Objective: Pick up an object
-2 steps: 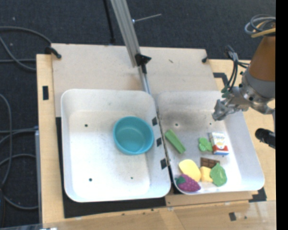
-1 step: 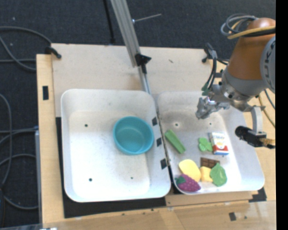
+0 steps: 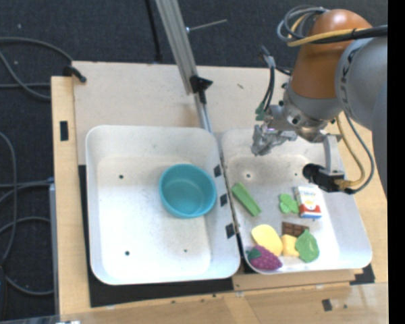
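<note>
My gripper (image 3: 262,144) hangs over the back left part of the right bin (image 3: 344,211), with nothing seen between its fingers. Below it in that bin lie a green stick-shaped piece (image 3: 246,199), a small green leafy piece (image 3: 287,203), a white carton with red and blue print (image 3: 309,202), a brown block (image 3: 293,229), a yellow piece (image 3: 266,238), a green rounded piece (image 3: 308,246) and a purple grape bunch (image 3: 264,257). The green stick is the closest thing to the gripper, a little toward the front.
A teal bowl (image 3: 187,190) stands in the left bin (image 3: 121,248). A metal strut (image 3: 182,49) slants down from the back to the gap between the bins. Black cables (image 3: 331,177) hang at the arm's wrist over the right bin's back.
</note>
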Tool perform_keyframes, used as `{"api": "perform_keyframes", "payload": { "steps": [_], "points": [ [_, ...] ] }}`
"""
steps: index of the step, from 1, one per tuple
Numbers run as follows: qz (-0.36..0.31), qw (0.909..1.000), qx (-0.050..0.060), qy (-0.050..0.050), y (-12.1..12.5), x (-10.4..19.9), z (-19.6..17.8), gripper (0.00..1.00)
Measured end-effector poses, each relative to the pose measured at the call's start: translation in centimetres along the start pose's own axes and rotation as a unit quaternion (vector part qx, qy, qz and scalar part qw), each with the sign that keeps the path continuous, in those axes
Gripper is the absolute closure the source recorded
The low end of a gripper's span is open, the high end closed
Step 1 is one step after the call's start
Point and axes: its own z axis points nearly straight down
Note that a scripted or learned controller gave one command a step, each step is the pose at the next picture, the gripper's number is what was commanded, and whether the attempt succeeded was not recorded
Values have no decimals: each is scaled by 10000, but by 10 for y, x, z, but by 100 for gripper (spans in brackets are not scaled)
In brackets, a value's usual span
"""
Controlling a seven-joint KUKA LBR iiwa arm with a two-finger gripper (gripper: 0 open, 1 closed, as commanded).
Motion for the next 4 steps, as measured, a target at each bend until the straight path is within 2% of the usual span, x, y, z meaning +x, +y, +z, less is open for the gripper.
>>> {"api": "perform_keyframes", "payload": {
  "steps": [1, 3, 4],
  "points": [
    [7, 10000, 5, -6, 22, 47, 8, 100],
    [10, 10000, 7, -3, 41, 143, -3, 100],
    [22, 10000, 12, -22, 41, 140, -4, 0]
  ]
}}
